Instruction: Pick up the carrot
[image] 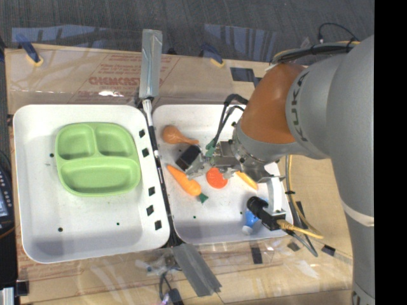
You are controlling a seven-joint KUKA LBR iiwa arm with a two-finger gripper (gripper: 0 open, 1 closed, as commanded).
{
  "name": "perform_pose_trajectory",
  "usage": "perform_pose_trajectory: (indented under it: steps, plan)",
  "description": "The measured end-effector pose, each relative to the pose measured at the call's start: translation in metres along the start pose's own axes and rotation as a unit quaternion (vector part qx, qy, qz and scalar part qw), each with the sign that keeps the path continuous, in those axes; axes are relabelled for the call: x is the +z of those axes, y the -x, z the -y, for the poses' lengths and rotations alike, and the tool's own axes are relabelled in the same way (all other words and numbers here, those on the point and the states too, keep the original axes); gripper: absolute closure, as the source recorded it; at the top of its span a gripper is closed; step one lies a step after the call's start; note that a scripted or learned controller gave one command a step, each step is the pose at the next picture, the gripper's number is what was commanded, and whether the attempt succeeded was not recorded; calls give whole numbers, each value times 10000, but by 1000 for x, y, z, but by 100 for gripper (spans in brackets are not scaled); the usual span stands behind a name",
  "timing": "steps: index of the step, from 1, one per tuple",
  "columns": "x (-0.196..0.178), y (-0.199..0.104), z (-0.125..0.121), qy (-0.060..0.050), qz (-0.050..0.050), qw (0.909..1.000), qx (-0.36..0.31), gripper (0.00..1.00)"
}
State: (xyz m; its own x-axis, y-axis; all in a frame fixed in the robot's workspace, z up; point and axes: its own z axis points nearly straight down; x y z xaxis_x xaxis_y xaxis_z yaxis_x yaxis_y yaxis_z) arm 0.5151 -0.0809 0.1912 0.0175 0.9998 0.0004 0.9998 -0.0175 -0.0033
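My gripper (213, 164) hangs low over the middle of the bin (210, 234) on the arm's side. The wrist hides so much of it that I cannot tell how far open it is or whether it has hold of anything. Right against it, toward the bench's front edge, sits a red-orange round toy (217, 179), likely a tomato. A black block (186, 157) lies tilted just beside the gripper on the side away from the arm. The carrot (184, 181) comes next, just past that block, lying flat and slantwise on the bin floor with its green stub toward the front. It is apart from the gripper and, by my judgement, not grasped, so I read the gripper as offset from its target. Farther off, a tan pear-shaped toy (173, 134) rests near the back wall. Well beyond the divider, a green sectioned plate (97, 157) lies in the other bin (38, 234).
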Motion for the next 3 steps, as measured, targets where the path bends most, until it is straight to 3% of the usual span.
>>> perform_pose_trajectory:
  steps: [1,2,3]
  plan:
    - [90,23,4,-29,-4,10000,1,0]
    - [79,23,4,-32,-7,10000,-18,100]
    - [0,0,-65,1,-1,9924,1232,100]
